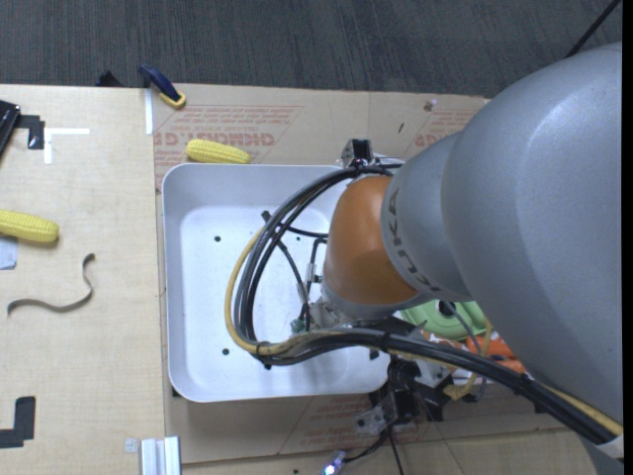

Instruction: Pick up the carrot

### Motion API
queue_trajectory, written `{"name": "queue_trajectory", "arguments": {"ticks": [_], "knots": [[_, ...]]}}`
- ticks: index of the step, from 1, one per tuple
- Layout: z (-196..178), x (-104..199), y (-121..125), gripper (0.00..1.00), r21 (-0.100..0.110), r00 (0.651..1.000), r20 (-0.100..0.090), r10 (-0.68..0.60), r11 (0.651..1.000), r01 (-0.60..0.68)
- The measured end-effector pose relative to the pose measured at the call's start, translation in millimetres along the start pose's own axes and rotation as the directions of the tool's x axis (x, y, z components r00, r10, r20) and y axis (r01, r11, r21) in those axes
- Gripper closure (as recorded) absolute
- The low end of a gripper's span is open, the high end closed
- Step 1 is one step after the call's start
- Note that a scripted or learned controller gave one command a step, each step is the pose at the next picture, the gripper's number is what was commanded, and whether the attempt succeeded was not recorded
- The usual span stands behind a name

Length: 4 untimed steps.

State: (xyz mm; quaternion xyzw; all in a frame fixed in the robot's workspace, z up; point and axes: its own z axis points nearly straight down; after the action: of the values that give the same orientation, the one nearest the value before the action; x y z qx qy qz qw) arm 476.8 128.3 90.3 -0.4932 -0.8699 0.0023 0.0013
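The carrot (492,345) peeked out orange at about 4 o'clock, mostly under the arm (554,226). Couldn't tell the end effector's state, so I'd have lined up carefully before descending

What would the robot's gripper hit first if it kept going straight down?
Probably the white bin's bare floor; the gripper points down over its right part, though depth is unclear from above. The orange thing that may be the carrot lies further right, out of that line.
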Motion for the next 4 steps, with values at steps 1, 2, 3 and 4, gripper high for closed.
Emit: {"name": "queue_trajectory", "arguments": {"ticks": [1,2,3,4], "knots": [[-27.0,37.2,22.1,1.0,-0.001,0.934,0.001,0.357,0.934,-0.357],[-158.3,-0.1,0.9,1.0,-0.003,0.994,0.003,0.112,0.994,-0.112],[-21.6,22.6,14.0,1.0,-0.002,0.974,0.001,-0.225,0.974,0.225],[-0.8,-9.2,-4.5,1.0,-0.002,0.878,0.002,-0.479,0.878,0.479]]}}
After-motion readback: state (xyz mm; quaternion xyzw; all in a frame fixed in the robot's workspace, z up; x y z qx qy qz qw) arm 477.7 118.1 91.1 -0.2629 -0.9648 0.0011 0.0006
